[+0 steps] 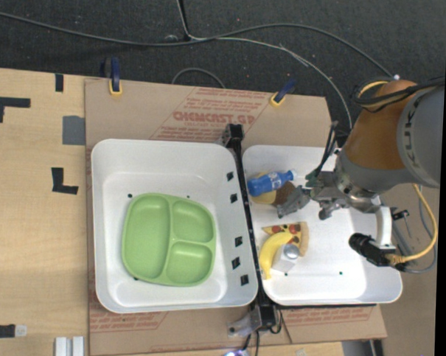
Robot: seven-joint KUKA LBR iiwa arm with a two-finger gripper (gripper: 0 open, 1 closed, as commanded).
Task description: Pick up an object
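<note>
The gripper [302,201] hung over the right bin [351,286], near the middle of that bin's far half, with its two dark fingers [290,204] pointing toward the divider between the bins. They stood a little apart, and nothing showed between them, so it held nothing. Just beyond the fingertips, toward the bin's far left corner, lay a blue bottle [269,182], its long axis running roughly across the bin from the divider side toward the arm, the cap end nearer the gripper. A brown object [280,194] sat under and beside the bottle, touching or nearly touching the fingertips; which one the fingers met could not be told. Closer to the near edge of the same bin, along the divider, lay a yellow banana [268,251], with a small red and yellow piece [289,230] above it and a silvery cap-like thing [290,252] just beside it. The left bin [109,168] carried a green divided plate [169,239], well apart from the gripper. The bottle seemed the nearest thing to pick, lying slightly left of the fingers.
</note>
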